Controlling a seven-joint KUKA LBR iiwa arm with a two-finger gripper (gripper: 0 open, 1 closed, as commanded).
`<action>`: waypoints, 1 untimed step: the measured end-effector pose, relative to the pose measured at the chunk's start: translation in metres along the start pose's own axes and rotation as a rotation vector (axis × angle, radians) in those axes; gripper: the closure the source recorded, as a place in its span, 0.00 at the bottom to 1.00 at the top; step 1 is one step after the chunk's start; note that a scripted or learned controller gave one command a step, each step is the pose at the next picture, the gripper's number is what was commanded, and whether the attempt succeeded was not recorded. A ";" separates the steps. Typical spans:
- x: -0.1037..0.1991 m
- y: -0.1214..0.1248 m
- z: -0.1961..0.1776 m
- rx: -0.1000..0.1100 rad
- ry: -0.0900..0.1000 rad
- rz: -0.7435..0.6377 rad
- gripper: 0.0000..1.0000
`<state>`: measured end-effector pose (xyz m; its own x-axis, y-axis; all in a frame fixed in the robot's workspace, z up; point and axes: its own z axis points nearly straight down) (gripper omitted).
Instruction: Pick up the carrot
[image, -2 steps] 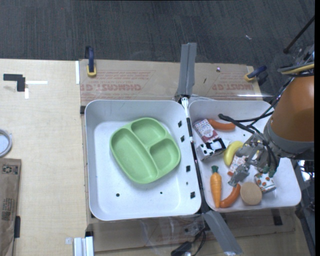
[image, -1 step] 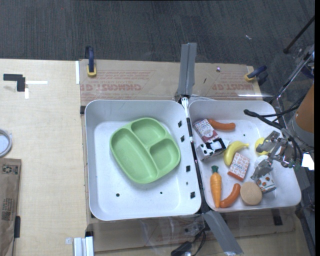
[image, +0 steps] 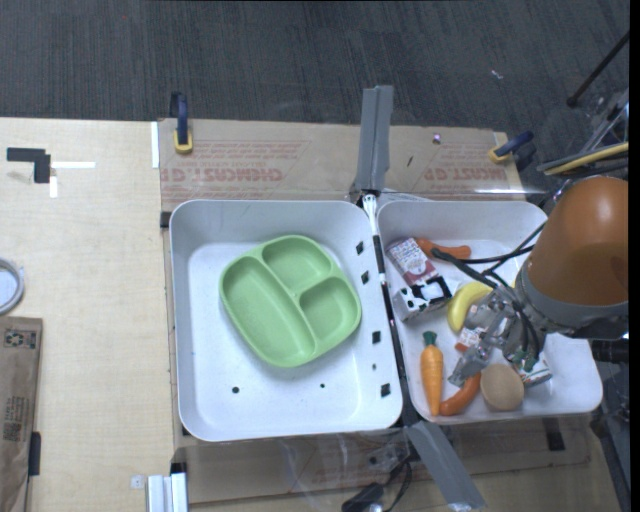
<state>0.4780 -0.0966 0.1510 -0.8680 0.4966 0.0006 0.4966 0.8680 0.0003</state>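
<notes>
The carrot lies lengthwise in the right bin, near its left wall and beside an egg, with the gripper low just beside it, probably to reach it, though how wide it stands I cannot tell.

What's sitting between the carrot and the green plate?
In the camera view, only bin walls: the carrot lies in the right bin, the green plate in the left bin, with white floor and their adjoining rims between.
</notes>
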 end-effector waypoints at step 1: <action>0.001 0.005 0.059 -0.002 -0.006 -0.194 0.00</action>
<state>0.4795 -0.0921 0.0924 -0.9473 0.3204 -0.0054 0.3203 0.9473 0.0022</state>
